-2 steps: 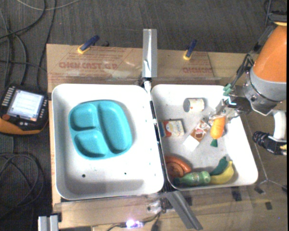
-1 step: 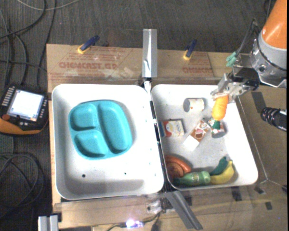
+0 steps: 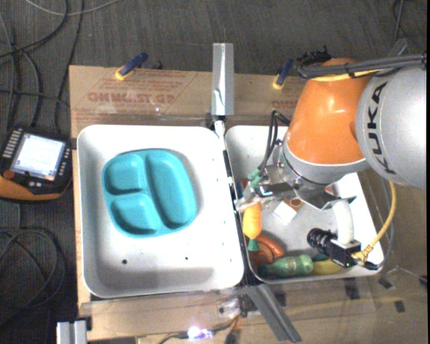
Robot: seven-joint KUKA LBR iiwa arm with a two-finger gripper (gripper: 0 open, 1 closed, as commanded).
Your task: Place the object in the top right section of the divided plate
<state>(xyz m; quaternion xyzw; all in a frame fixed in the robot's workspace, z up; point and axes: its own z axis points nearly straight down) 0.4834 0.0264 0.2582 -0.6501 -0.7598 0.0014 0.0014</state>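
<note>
A KUKA arm (image 3: 344, 131), grey with a broad orange band, leans in from three o'clock over the right-hand white bin (image 3: 236, 145). Its gripper (image 3: 261, 192) hangs low near that bin's left wall, and from where I stand it is impossible to tell how the claw is set or whether it has anything; the wrist covers most of it.

Just below the gripper, at about six o'clock from it, a yellow piece of toy food (image 3: 252, 222) stands close against the bin's left wall. Further down sit a red-orange piece (image 3: 270, 246), a green vegetable-shaped piece (image 3: 292, 265) and another yellow piece (image 3: 330, 267), strung along the bin's lower edge toward five o'clock.

The left-hand white bin (image 3: 93, 264) carries the blue divided plate (image 3: 150, 190), turned at a slant, with one long section on the side toward three o'clock and two smaller ones toward nine o'clock. All three sections lie bare.

At nine o'clock, off the bench, a handheld control pendant (image 3: 32, 162) with a lit screen rests on the dark floor among cables (image 3: 14, 56). Two blue-and-yellow clamps (image 3: 131, 65) pin the brown board (image 3: 143, 99) at twelve o'clock.
</note>
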